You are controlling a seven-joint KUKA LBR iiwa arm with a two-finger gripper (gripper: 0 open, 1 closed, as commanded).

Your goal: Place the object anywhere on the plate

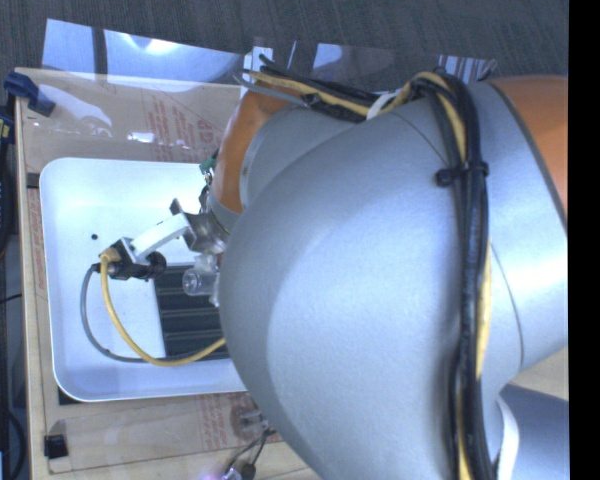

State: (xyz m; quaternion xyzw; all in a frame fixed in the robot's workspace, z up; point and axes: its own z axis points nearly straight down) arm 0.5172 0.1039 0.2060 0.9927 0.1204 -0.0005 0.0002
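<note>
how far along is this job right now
Done: nothing I can confirm; the arm hides most of the scene. In hand: the arm reaches over the left bin, its wrist end above a dark ribbed slab lying there. Left: no placement is visible, so grasping and placing likely both remain.

Robotics lab: grey arm [380,298], white bin [68,226]

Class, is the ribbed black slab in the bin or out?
In: the slab lies on the floor of the white bin, inside its rim, partly under the arm.
</note>
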